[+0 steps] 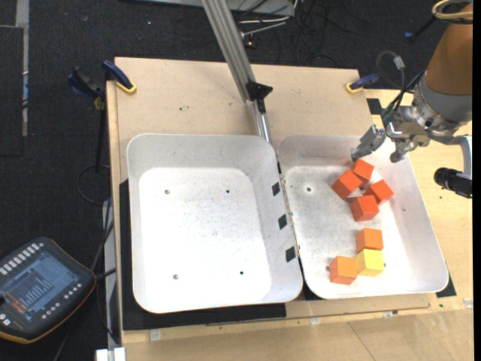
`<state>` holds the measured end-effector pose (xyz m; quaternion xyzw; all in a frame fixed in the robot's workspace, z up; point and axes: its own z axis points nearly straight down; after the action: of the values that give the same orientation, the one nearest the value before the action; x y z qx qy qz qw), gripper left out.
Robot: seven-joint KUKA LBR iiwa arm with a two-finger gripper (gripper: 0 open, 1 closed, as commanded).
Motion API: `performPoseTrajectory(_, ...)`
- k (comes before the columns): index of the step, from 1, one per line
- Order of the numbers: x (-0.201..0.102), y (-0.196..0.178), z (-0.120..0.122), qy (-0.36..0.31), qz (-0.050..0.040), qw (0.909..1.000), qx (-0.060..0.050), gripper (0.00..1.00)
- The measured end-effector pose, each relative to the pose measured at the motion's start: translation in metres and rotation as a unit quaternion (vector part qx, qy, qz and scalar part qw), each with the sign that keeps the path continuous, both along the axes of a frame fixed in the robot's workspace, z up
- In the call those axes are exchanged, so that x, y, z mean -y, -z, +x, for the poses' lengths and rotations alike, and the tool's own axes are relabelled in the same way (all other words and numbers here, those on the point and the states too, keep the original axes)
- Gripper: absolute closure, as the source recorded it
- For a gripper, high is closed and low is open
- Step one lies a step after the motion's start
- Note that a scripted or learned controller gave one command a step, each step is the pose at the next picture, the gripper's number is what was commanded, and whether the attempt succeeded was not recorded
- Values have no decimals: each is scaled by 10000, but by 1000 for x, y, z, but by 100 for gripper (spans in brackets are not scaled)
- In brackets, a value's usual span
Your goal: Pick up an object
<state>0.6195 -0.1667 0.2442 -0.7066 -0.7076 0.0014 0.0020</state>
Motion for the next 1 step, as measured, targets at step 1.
performPoseTrajectory(1,0,-3,0,-6,-6,10000,16,0)
